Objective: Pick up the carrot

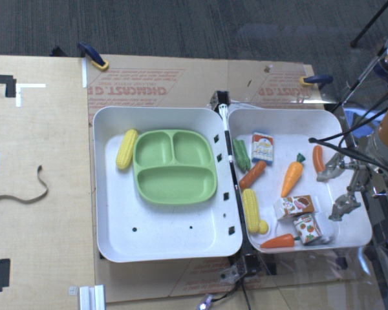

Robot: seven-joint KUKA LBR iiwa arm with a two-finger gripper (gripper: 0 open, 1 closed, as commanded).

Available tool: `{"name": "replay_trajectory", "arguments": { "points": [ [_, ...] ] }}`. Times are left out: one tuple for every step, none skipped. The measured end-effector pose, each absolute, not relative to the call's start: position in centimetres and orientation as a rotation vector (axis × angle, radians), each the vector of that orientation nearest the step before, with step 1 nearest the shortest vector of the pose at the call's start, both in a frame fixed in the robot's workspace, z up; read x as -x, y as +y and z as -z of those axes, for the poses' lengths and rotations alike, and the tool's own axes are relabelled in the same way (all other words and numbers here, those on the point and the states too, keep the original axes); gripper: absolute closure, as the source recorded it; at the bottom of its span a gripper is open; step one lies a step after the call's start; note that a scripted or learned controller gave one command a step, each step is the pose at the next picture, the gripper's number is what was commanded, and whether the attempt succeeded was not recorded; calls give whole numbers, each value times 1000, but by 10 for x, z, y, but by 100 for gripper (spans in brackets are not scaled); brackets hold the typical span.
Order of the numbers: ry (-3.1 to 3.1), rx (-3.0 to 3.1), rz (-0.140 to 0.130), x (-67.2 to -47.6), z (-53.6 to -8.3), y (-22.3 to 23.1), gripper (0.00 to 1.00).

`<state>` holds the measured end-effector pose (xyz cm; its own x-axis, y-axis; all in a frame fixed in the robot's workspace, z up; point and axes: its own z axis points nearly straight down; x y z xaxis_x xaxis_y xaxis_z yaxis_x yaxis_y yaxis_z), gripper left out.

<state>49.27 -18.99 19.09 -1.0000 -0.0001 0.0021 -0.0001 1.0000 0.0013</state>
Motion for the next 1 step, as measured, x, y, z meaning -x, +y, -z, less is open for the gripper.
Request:
{"name": "replay_trajectory", "arguments": {
  "points": [
    [-3167, 57, -9, -556, -115, -166, 0]
  ]
}}
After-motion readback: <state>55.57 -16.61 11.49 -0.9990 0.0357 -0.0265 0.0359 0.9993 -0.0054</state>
